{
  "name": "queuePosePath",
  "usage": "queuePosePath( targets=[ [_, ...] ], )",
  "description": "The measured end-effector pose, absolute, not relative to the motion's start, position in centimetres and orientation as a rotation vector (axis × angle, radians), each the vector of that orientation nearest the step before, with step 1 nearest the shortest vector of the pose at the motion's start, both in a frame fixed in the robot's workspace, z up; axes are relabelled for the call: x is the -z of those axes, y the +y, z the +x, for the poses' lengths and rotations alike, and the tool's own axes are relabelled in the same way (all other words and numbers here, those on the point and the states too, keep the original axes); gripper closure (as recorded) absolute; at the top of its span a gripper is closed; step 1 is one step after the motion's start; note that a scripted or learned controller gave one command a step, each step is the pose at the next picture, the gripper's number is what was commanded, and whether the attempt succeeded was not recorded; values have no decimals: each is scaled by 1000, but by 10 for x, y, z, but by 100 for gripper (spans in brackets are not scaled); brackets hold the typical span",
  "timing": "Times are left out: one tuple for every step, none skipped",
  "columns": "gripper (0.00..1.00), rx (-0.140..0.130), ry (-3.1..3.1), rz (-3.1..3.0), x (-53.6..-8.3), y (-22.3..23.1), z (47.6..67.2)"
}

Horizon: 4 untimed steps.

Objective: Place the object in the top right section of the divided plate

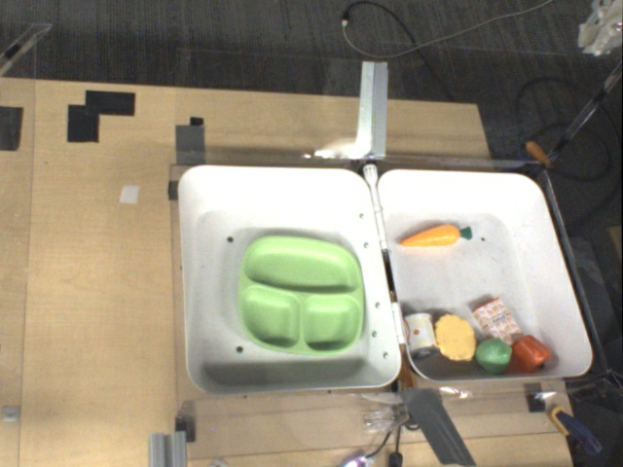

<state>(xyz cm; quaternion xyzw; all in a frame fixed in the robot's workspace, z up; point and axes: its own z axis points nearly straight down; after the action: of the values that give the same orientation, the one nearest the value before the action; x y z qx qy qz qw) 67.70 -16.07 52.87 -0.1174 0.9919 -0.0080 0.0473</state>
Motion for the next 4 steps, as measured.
queuePosePath(
  targets=[
    [100,27,3012,-358,-543,-159,678],
    [100,30,2998,-359,-559,-158,678],
    [100,33,2984,-359,-573,-157,679],
    [0,32,2984,-359,-573,-157,679]
  ],
)
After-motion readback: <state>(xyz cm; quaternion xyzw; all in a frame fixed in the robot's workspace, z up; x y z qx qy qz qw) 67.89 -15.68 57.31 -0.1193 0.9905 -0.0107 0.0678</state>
